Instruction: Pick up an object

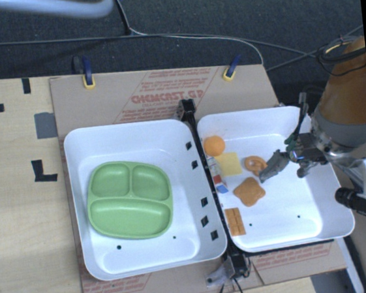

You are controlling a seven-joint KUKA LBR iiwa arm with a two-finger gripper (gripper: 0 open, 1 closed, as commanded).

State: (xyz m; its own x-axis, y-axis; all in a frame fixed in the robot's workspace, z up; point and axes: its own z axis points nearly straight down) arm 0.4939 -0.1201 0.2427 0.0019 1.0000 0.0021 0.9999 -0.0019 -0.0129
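Note:
The right bin [310, 223] holds several small items: an orange ball [214, 145], a yellow block [230, 164], a tan pretzel-shaped ring [254, 164], a brown nugget-like piece [249, 191], an orange cracker [234, 221] and a small red and blue item [217, 177] against the left wall. My gripper [284, 170] reaches in from the right and hovers over the bin's middle, just right of the ring. Its fingers [270, 168] are spread open with nothing between them.
The left bin [122, 133] holds a green divided plate [130, 200]. Both bins rest on a cardboard sheet [164, 95] clipped at its far edge. The arm's grey and orange body [346, 107] stands over the right bin's right side. Cables run across the back.

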